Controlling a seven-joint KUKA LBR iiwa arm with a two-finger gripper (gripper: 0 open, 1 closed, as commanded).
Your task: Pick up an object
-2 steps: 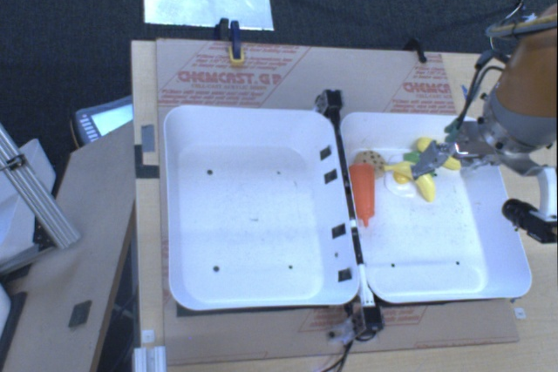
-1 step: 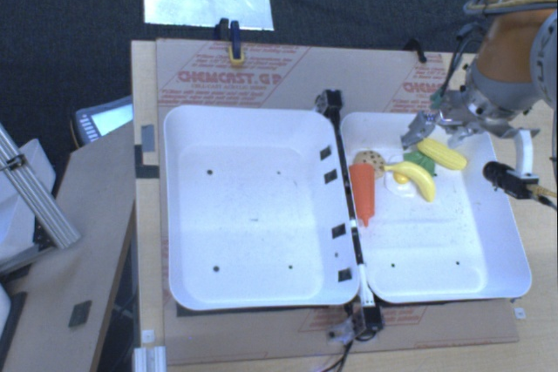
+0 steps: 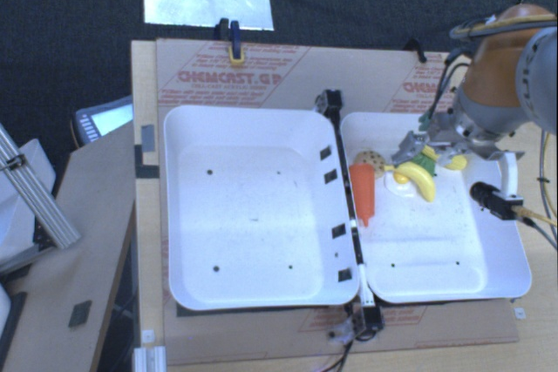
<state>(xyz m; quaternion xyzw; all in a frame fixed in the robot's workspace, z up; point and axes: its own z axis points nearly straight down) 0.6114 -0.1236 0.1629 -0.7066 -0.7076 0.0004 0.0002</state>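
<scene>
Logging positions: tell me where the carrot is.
The carrot lies in the right bin, along its left wall by the divider, pointing toward the camera, left of the banana.

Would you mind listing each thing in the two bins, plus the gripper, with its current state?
Left bin: nothing lying in it.
Right bin: holds the toys, grouped at its far end.
Carrot: lying flat along the divider.
Banana: lying in the bin, just under the gripper.
Green piece: beside the banana, partly hidden.
Speckled round piece: resting at the carrot's top.
Gripper: low over the banana; grip unclear.
</scene>
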